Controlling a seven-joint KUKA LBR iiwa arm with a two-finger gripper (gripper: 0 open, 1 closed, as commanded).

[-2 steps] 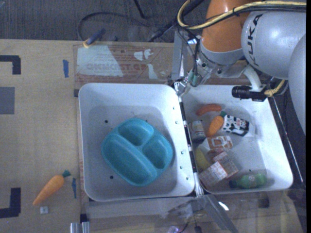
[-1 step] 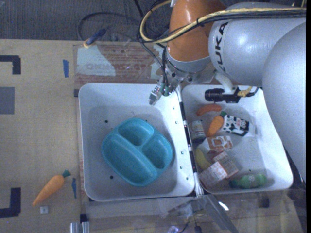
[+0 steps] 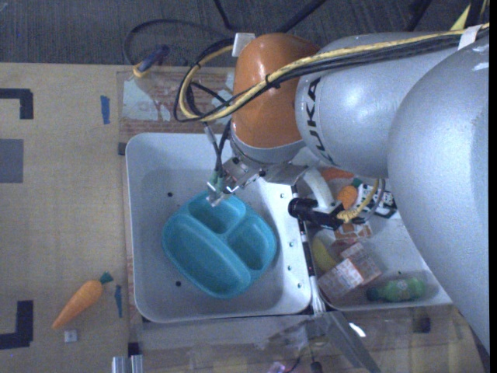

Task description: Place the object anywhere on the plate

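A teal divided plate (image 3: pixel 220 245) lies in the left white bin (image 3: pixel 147 208). My gripper (image 3: pixel 220 186) hangs over the plate's far edge, mostly hidden under the orange band and grey wrist. A small greenish bit shows at its tip, too small to identify. The right bin (image 3: pixel 411 301) holds several toy food items: a white and orange piece (image 3: pixel 339 186), a yellow piece (image 3: pixel 322 253), a carton (image 3: pixel 352 271) and a green item (image 3: pixel 397 289).
A toy carrot (image 3: pixel 81 300) lies on the wooden bench outside the left bin, at the lower left. Blue tape marks (image 3: pixel 105 109) and black corner marks dot the bench. The arm covers most of the right bin.
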